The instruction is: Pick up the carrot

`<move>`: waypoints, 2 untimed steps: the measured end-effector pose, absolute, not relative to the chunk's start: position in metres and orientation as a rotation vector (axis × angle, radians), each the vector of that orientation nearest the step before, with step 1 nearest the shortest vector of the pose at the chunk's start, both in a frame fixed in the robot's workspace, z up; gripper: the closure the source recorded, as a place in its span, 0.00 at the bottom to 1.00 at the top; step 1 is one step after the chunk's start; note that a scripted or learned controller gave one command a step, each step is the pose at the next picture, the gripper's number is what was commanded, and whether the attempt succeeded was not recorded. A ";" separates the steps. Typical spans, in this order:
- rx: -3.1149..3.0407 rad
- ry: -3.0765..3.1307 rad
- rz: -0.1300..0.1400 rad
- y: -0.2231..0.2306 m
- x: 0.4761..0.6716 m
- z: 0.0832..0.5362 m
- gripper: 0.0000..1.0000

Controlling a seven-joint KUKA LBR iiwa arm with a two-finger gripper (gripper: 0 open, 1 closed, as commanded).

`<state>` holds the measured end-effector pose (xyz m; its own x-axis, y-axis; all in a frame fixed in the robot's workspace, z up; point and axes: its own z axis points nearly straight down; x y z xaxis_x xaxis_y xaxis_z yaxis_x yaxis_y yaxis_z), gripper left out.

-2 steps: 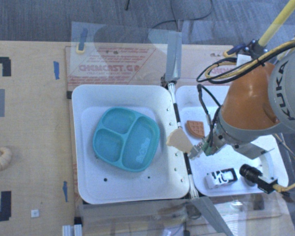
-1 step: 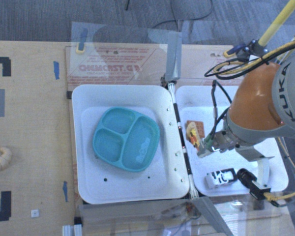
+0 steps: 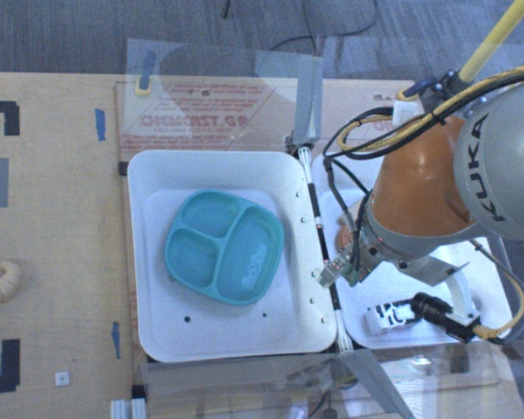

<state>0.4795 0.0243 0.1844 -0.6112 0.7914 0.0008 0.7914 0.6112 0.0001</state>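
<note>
A small orange piece, which looks like the carrot (image 3: 342,231), peeks out at the left side of the right bin (image 3: 489,273), mostly hidden under the arm. My gripper (image 3: 339,271) hangs low just below that piece, close to the wall between the two bins. The arm's orange band and grey body cover most of the right bin. Nothing shows as held.
The left bin (image 3: 148,321) holds a teal divided plate (image 3: 224,246) at its middle. A croissant-like pastry (image 3: 0,283) lies on the bench far left. A clear plastic sheet (image 3: 201,116) lies behind the bins. Cables loop above the wrist.
</note>
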 end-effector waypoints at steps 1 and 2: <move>-0.597 -3.088 -0.002 -0.014 0.488 0.185 1.00; -1.076 -2.953 -0.001 -0.026 0.480 0.185 1.00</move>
<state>0.4799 -0.0257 0.1847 -0.7655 0.6435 -0.0005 0.6435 0.7655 0.0012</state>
